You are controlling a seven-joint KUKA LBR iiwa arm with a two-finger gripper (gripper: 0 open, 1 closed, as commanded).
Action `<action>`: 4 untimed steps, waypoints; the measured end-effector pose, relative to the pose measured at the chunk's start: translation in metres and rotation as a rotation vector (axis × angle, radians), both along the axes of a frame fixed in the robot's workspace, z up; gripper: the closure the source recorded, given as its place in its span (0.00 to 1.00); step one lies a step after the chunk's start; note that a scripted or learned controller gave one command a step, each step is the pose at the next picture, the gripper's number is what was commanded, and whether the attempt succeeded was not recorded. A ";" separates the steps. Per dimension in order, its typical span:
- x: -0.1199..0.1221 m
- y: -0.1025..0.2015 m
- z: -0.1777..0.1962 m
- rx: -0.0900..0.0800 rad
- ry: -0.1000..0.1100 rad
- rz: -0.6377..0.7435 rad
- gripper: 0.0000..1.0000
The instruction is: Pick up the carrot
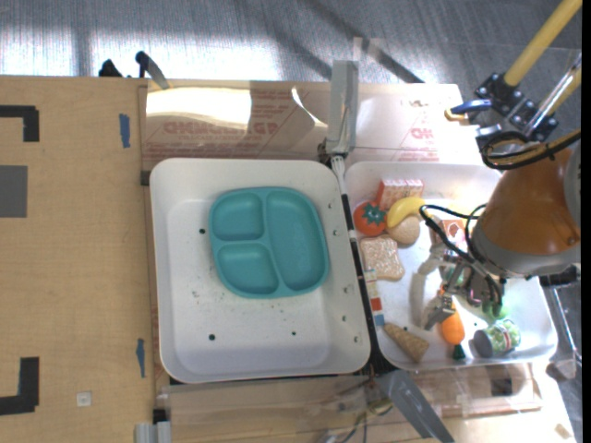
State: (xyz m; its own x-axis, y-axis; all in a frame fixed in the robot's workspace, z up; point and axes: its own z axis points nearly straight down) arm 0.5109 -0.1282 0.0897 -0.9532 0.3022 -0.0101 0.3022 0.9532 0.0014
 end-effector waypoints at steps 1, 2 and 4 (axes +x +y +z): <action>0.004 0.001 0.013 -0.002 -0.013 0.002 1.00; -0.022 0.079 0.142 0.001 -0.009 0.156 1.00; -0.018 -0.100 0.271 -0.006 0.000 0.087 1.00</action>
